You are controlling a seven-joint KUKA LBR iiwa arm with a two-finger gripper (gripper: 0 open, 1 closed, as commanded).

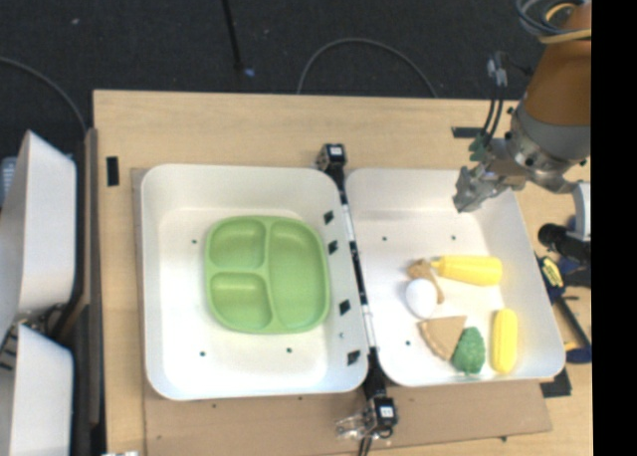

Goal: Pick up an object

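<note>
counter [219,125] carried two white bins | arm [555,96] reached in from right, wrist angled down-left | tool [473,192] hung over right bin's [398,195] far corner, finger state hidden | yellow corn [468,269], egg [422,296] lay near bin's front, well apart from tool

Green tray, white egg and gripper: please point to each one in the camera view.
green tray [267,275], camera view, centre dividers.
white egg [422,297], camera view, middle of shell.
gripper [470,195], camera view, at the fingertips.
</note>
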